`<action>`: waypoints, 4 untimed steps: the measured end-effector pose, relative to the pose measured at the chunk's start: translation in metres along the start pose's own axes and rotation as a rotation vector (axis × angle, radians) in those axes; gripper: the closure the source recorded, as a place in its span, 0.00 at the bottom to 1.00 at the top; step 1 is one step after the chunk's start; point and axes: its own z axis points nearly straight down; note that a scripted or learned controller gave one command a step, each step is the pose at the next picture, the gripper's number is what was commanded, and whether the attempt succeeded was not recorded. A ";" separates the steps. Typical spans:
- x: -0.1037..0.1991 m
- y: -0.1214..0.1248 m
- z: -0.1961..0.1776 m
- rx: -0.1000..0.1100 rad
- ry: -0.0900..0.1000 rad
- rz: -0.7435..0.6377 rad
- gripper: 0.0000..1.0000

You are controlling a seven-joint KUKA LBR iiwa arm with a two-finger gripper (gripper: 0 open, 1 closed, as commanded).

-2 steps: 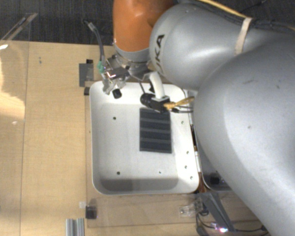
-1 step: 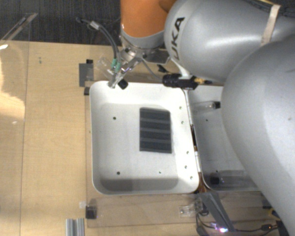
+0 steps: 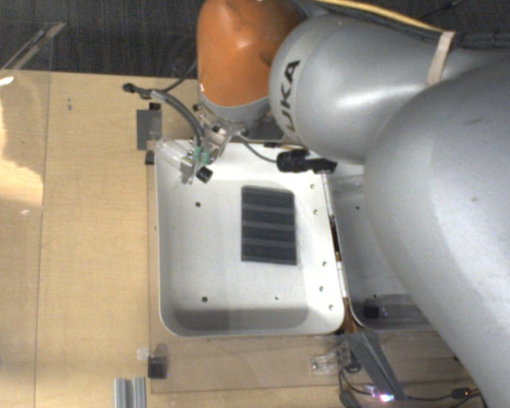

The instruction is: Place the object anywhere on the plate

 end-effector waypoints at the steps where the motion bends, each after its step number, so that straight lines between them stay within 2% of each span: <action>1: 0.003 -0.006 0.099 0.008 -0.002 0.235 1.00; 2: -0.009 -0.011 0.062 -0.003 -0.003 -0.209 1.00; 3: -0.005 0.007 0.041 -0.004 -0.004 -0.633 1.00; 4: -0.012 0.012 0.016 -0.004 -0.005 -1.025 1.00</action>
